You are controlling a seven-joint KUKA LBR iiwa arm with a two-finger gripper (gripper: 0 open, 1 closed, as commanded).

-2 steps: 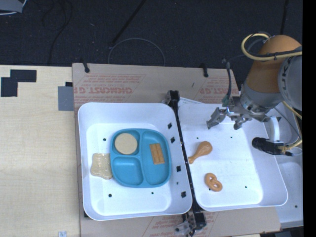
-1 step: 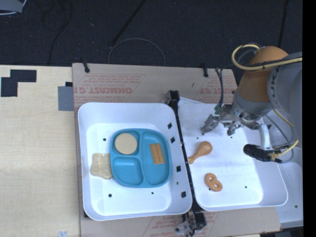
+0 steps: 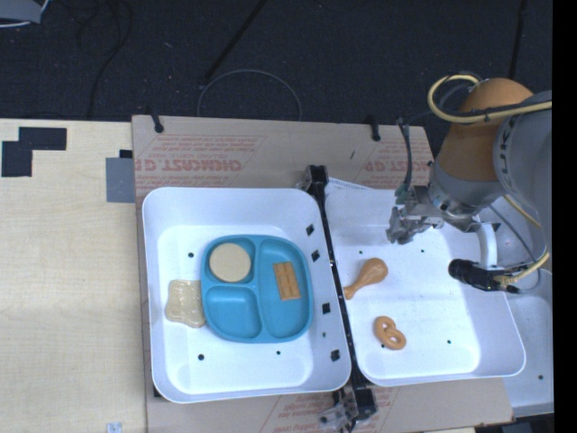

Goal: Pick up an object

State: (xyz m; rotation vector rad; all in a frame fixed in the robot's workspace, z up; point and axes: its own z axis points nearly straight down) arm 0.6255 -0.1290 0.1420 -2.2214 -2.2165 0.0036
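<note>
In the right bin (image 3: pixel 469 354) lie a tan chicken drumstick (image 3: pixel 366 276) near the divider and an orange pretzel (image 3: pixel 389 333) closer to the front. My gripper (image 3: pixel 406 225) hangs over the bin's back part, up and to the right of the drumstick and apart from it. Nothing shows between its fingers. In the left bin (image 3: pixel 171 368) stands a blue three-part tray (image 3: pixel 243 323). A round beige cookie (image 3: pixel 229 262) rests in the tray's back-left part and an orange cracker (image 3: pixel 287 280) in its right part. A pale slice of bread (image 3: pixel 185 303) lies beside the tray's left edge.
The grey arm with its orange band (image 3: pixel 482 129) comes in from the right over the right bin's back corner. A black cable (image 3: pixel 482 275) crosses the bin's right side. A black divider (image 3: pixel 326 269) separates the two bins.
</note>
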